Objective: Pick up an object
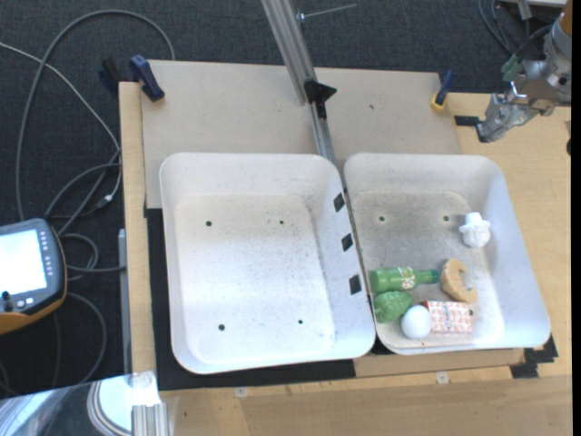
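The right bin holds several small objects. A white lumpy piece lies by its right wall. Along the near end sit a tan ring-shaped piece, a green bottle on its side, a green leafy lump, a white ball and a red-and-white box. My gripper hangs at the far right, beyond the right bin's far corner and over the bare bench, well away from all the objects. Nothing is seen in it.
The left bin lies beside the right one. A slanted metal pole rises from between the bins' far ends. Clamps hold the board's far corners. A handheld pendant and cables lie on the floor at left.
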